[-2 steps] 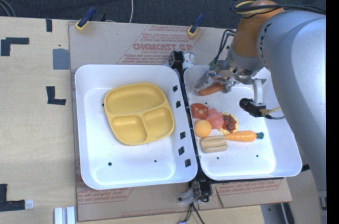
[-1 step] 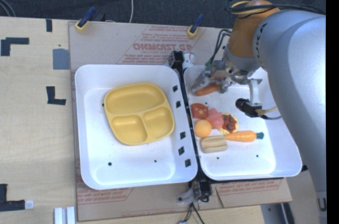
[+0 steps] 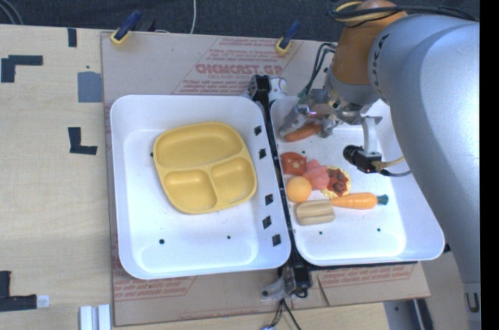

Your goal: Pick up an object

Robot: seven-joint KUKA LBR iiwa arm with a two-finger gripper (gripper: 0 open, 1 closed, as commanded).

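Observation:
My gripper hangs over the back left corner of the right bin. A brown-orange sausage lies right under it, touching or very close; I cannot make out a grip on it. Nearer the front of that bin sit a red tomato, a pink piece, an orange ball, a red-and-yellow piece, a carrot and a tan block.
The left bin holds a yellow divided plate. A black divider rail runs between the bins. The grey arm covers the right bin's right side. A black cable fitting hangs near the food.

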